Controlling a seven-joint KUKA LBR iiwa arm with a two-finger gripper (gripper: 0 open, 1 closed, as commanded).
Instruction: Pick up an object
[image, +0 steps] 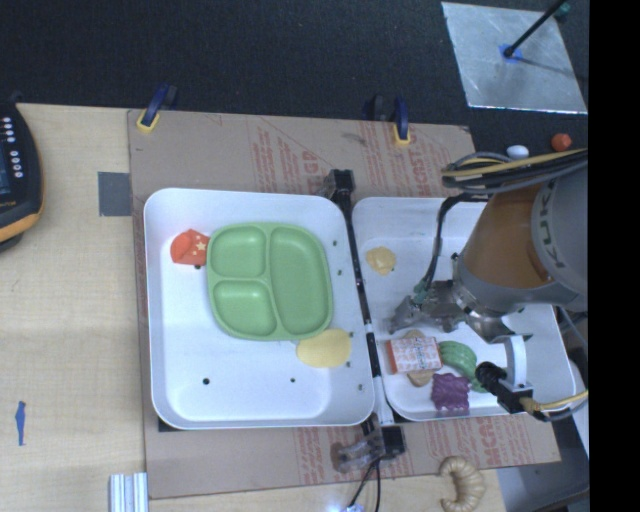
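Note:
The right bin (400, 215) holds several small items. A tan round piece (380, 261) lies near its far left. A red and white packet (414, 353), a small brown piece (420, 378), a green item (459, 355) and a purple block (449, 393) crowd the near part. My gripper (412, 308) hangs low over the bin's middle, just above the packet and right of the divider. The grey arm with its orange band (510, 245) covers the bin's right half.
The left bin (180, 390) carries a green divided plate (270, 280), a red piece (189, 247) at its far left and a yellow piece (324, 349) by the plate's near right corner. A black cable (436, 250) loops beside the wrist.

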